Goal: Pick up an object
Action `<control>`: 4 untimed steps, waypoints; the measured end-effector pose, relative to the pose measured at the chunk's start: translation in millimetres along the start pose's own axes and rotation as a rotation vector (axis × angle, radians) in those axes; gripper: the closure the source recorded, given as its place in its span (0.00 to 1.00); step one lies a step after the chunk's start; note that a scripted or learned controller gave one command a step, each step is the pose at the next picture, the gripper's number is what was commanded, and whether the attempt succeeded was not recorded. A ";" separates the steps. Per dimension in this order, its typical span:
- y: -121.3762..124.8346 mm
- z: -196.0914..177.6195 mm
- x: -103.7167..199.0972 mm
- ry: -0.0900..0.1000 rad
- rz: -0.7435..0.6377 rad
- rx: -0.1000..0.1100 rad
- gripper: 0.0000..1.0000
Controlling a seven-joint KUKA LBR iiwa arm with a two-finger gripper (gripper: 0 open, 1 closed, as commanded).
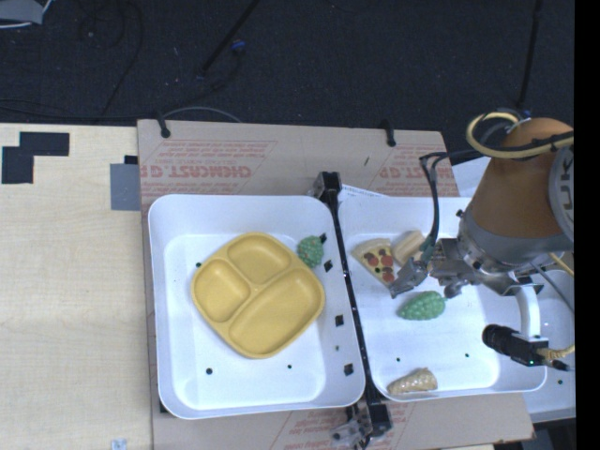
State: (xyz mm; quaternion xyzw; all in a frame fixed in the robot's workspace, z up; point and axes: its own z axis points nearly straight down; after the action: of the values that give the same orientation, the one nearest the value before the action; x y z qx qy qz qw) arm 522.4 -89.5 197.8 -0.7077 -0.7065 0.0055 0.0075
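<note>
In the right bin (469,373) lie a pizza slice (375,259), a pale tan piece (408,245) beside it, a green leafy lump (421,306) and a beige cone-shaped piece (413,381) near the front wall. My gripper (410,277) hangs low over the right bin, between the pizza slice and the green lump. Its dark fingers (403,280) point left and show nothing held between them. The arm's orange band (514,181) rises behind it on the right.
The left bin (178,364) holds a yellow divided plate (258,293) and a small green lump (310,248) by the centre divider (342,279). A black cable (433,204) loops above the gripper. Cardboard backs both bins.
</note>
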 end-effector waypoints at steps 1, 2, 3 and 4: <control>2.7 -7.3 -0.3 -0.001 -0.002 -0.014 0.00; 2.2 56.8 -0.7 -0.001 -0.001 -0.010 0.00; 3.2 108.8 -0.2 -0.002 -0.002 -0.015 0.00; 1.6 98.4 -1.3 -0.001 0.004 -0.010 1.00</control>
State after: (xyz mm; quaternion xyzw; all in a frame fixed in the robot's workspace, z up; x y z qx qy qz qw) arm 522.3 -90.5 99.4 -0.7090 -0.7052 0.0021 0.0035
